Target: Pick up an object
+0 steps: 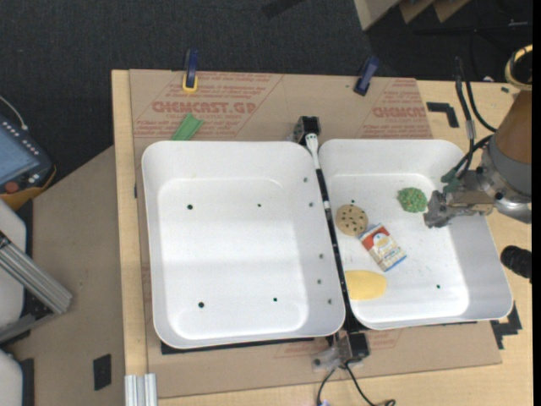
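The right bin [473, 299] holds a green lumpy object [412, 199], a round tan cookie-like disc [351, 219], a small red and white packet [383, 248] and a yellow oval piece [365, 285]. My gripper [441, 209] hangs over the right side of that bin, just right of the green object, reaching in from the right. Nothing shows between its tips.
The left bin [169, 311] lies beside the right one, with a black divider strip between them. Both rest on a cardboard sheet [254, 100] held by blue clamps at the back. A green tag [186, 127] lies on the cardboard.
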You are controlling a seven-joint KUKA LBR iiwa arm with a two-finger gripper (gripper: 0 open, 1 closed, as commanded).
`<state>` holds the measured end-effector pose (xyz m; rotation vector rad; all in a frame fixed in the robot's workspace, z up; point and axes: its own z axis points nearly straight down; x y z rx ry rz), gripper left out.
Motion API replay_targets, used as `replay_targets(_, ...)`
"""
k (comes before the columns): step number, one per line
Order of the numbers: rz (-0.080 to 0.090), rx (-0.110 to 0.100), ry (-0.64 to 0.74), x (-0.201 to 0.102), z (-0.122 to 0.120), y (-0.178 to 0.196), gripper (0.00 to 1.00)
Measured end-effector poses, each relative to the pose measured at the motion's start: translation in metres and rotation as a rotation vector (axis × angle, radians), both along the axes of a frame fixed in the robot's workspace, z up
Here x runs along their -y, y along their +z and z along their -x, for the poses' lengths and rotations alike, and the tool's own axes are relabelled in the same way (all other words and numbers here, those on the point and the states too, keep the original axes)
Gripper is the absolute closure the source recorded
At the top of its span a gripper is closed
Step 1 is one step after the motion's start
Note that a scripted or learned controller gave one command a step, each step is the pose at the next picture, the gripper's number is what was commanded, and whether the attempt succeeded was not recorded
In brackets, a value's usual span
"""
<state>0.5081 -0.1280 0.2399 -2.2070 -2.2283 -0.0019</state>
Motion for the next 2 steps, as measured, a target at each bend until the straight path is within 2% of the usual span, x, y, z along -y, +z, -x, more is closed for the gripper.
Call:
replay_targets(1,0.004,0.007,-0.005,-0.043,0.026,0.068,1.0)
replay_targets(2,0.003,0.002,-0.003,-0.109,0.029,0.069,1.0)
